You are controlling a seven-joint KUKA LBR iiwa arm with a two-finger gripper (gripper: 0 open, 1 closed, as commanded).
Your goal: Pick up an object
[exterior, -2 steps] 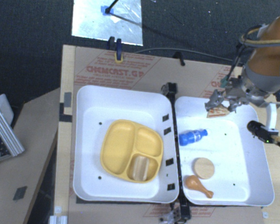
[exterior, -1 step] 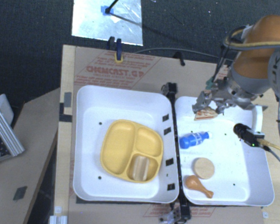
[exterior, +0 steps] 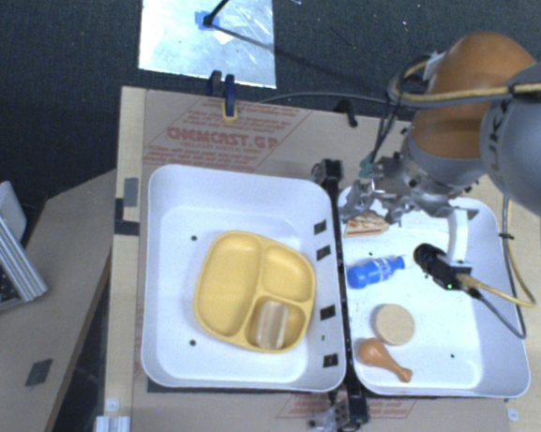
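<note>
Two white bins sit side by side. The pincer [exterior: 377, 203] hangs over a sandwich [exterior: 368, 223] at the right bin's [exterior: 483, 370] far-left corner; its grip is unclear. Nearby lie a bottle [exterior: 373, 270], disc [exterior: 394, 324] and drumstick [exterior: 383, 356]. The left bin [exterior: 166, 277] holds a yellow tray [exterior: 232, 278].

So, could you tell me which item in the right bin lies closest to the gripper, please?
The sandwich slice, at the bin's far left corner beside the gripper; the blue bottle, round biscuit and drumstick lie nearer the camera.

A dark carpeted floor [exterior: 60, 41] (a shiny metal sheet [exterior: 210, 24] lies on it) surrounds the wooden bench [exterior: 71, 240].
</note>
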